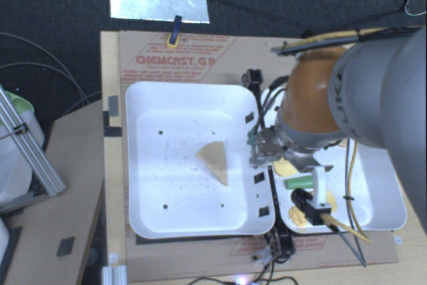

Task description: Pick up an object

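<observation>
From my seat, the claw (303, 173) hangs low in the right white plastic bin (390, 210), over yellow and green pieces (300, 181); I cannot tell its state. I judge this the reach; next comes a firm closing. The tan wedge (215, 161) lies in the left white bin (143, 117). Beyond, brown cardboard (177, 53) covers the tabletop.

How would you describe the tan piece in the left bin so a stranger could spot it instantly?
Find the two white bins on the bench and take the left bin. Near its middle, slightly toward the arm's side, lies a flat tan wedge. It lies alone on the bin's floor, far from the yellow and green items in the right bin.
</observation>
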Robot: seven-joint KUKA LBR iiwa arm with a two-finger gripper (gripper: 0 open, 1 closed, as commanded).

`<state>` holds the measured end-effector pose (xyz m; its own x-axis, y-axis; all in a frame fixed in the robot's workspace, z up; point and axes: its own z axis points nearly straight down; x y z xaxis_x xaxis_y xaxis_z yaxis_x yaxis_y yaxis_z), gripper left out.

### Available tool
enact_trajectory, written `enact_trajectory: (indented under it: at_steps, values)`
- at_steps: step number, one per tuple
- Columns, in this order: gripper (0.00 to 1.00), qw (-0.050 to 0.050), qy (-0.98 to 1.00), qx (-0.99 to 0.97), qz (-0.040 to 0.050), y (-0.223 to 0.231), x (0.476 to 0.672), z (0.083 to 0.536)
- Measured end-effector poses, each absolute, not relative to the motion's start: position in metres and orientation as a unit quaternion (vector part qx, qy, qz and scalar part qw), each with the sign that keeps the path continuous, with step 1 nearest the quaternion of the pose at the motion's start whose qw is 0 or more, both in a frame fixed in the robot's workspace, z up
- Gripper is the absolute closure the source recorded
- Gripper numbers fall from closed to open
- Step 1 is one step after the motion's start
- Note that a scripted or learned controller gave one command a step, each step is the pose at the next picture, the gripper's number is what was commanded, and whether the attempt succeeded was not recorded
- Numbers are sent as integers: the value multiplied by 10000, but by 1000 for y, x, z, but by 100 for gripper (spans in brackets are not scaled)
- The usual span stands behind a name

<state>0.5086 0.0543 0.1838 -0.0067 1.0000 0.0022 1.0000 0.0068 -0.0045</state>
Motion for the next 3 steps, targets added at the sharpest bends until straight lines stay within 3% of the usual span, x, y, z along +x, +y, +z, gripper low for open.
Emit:
enact_trajectory:
  at_steps: [1,2,3]
  values:
    - [100,-4,-7107,-7035,-21,120,514,211]
    - [100,-40,-7097,-7044,-92,124,487,400]
    - [100,26,-7103,-7039,31,187,485,294]
